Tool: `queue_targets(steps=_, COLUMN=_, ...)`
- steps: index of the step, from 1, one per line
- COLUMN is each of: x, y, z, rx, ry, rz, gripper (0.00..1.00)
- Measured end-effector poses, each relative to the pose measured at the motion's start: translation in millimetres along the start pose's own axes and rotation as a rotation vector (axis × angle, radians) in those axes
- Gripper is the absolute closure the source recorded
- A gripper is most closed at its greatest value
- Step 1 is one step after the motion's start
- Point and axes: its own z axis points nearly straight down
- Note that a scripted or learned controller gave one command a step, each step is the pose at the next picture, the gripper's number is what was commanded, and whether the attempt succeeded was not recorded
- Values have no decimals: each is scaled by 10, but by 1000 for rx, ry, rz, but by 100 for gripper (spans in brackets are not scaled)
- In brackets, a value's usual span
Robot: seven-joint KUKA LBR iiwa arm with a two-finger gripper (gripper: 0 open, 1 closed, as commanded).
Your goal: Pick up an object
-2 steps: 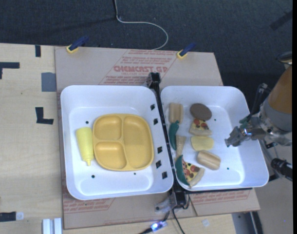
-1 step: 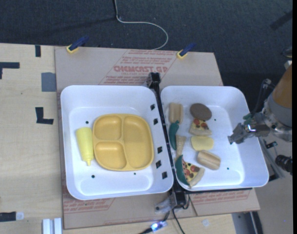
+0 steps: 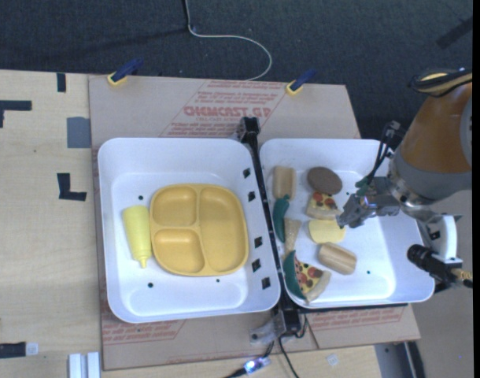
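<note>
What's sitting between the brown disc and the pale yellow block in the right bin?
In the camera view, a small pizza slice lies between the brown disc and the pale yellow block.

right bin (image 3: 382,286): toys crowd its 9 o'clock half, with bare floor open from 3 to 5 o'clock. left bin (image 3: 118,164): plate (image 3: 199,228) fills the centre, bottle (image 3: 138,233) at 9 o'clock, open strips at 12 and 6.

Yellow divided plate (image 3: 199,229) and yellow bottle (image 3: 137,234) in the white left bin (image 3: 122,160); brown round piece (image 3: 325,179), red-spotted pizza slice (image 3: 310,278), pale yellow cheese (image 3: 325,231); orange-banded grey arm (image 3: 435,144).
</note>
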Motion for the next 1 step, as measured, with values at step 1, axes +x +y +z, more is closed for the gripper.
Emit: queue_targets(steps=1, x=573, y=61, z=-49, rx=-1, ry=0, rz=-1, gripper=100)
